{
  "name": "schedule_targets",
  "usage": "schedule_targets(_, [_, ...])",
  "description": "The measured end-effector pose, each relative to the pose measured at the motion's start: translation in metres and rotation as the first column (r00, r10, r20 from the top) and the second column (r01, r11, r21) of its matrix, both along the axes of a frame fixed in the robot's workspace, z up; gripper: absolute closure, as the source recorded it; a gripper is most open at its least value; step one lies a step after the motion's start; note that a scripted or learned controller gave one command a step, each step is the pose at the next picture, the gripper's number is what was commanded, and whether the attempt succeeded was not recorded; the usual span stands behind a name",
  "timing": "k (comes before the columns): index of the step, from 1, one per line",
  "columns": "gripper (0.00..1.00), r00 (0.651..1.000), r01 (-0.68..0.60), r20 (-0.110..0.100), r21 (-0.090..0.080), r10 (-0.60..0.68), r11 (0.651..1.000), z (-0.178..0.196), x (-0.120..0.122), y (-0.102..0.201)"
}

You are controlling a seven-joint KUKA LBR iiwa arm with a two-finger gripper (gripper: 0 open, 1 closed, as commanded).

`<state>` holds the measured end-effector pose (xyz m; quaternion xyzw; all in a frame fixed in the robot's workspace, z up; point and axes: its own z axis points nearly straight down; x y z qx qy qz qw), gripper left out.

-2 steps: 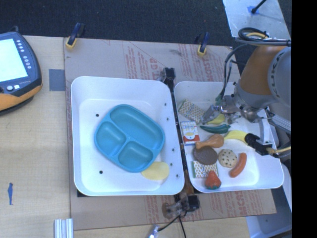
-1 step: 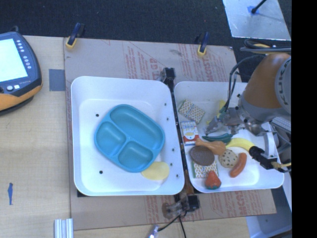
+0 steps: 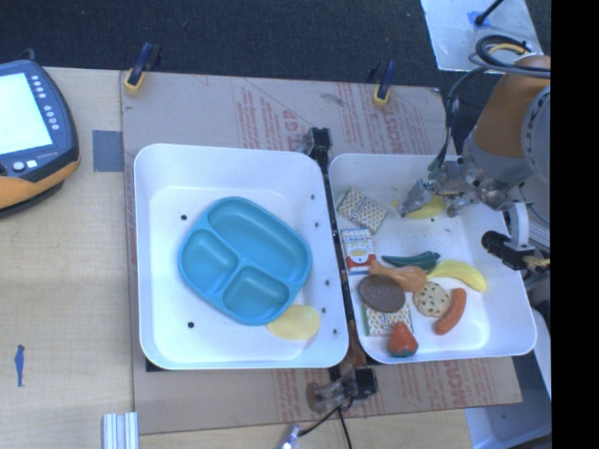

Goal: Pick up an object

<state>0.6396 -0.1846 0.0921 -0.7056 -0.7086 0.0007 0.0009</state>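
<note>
The right bin (image 3: 505, 340) holds several toy foods: a yellow banana (image 3: 460, 274), a green pepper (image 3: 413, 260), an orange piece (image 3: 402, 276), a brown patty (image 3: 382, 295), a cookie (image 3: 430, 299), a red sausage (image 3: 451, 311) and a red strawberry-like piece (image 3: 402, 340). My gripper (image 3: 423, 199) is low over the back of this bin, reaching in from the right. A small yellow object (image 3: 428, 211) lies right under its tip, touching or nearly so. I cannot tell whether it is gripped.
The left bin (image 3: 159, 335) bears a blue divided plate (image 3: 245, 260) and a pale yellow slice (image 3: 295, 323) at its front right. A checkered packet (image 3: 361, 210) and a small carton (image 3: 357, 248) lie by the right bin's left wall. A tablet (image 3: 28, 129) rests at far left.
</note>
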Motion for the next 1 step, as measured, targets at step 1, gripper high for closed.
schedule_targets(1, [0.0, 1.0, 0.001, 0.001, 0.0, -0.001, 1.0, 0.0206, 0.0171, -0.0237])
